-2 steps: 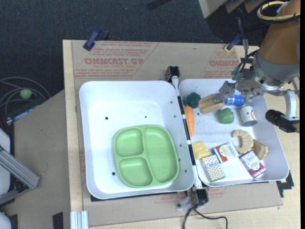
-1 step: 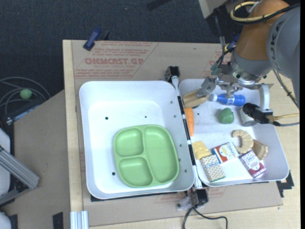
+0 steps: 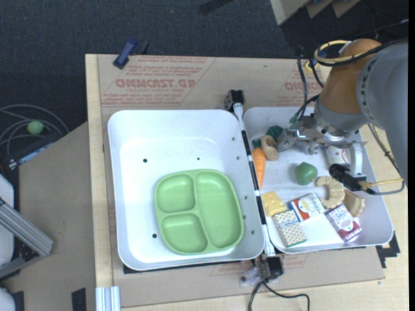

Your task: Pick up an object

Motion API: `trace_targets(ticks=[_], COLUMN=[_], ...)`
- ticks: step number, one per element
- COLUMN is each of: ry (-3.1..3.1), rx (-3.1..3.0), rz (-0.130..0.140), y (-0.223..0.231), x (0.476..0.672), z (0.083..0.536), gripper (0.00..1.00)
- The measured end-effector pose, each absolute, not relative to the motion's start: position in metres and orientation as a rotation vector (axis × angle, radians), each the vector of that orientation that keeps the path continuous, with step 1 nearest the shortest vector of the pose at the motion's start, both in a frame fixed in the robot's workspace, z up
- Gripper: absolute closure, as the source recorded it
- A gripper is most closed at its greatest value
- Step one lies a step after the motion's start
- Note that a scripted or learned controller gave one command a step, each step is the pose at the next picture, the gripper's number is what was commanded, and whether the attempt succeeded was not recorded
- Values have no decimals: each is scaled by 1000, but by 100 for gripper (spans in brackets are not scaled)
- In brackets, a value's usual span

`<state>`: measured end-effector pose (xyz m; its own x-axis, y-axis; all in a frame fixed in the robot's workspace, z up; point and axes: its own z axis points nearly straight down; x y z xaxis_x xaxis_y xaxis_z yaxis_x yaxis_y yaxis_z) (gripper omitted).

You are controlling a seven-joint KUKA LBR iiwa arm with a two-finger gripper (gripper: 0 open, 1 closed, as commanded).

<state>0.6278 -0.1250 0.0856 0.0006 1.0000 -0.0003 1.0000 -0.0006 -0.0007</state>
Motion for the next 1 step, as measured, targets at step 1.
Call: trace_targets(ticks=[1], ry=[-2209], rx=[-2224], rz=[19], y=[-99], x=[664], z=[85], gripper=[0])
